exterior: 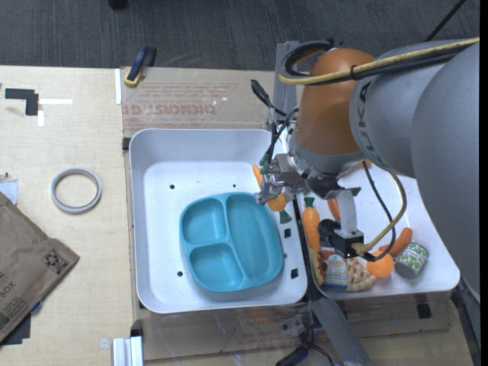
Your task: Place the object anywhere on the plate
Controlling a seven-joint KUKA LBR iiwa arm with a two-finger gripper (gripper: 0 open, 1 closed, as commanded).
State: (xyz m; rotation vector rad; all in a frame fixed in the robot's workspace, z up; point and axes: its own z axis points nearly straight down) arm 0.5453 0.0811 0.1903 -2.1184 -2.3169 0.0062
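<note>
A blue three-compartment plate (229,242) lies in the left white bin (152,204), with nothing on it. My gripper (270,187) hangs over that bin's right side, just past the plate's upper right rim. It is shut on a small orange object (277,201), whose ends stick out on either side of the fingers. The large grey and orange wrist hides the top of the gripper.
The right bin (438,277) holds a toy carrot (310,223), a printed snack packet (343,271), a green-labelled can (412,259), and other orange pieces. Black cables loop over it. A tape ring (76,190) and a brown cardboard box (27,269) lie on the bench at left.
</note>
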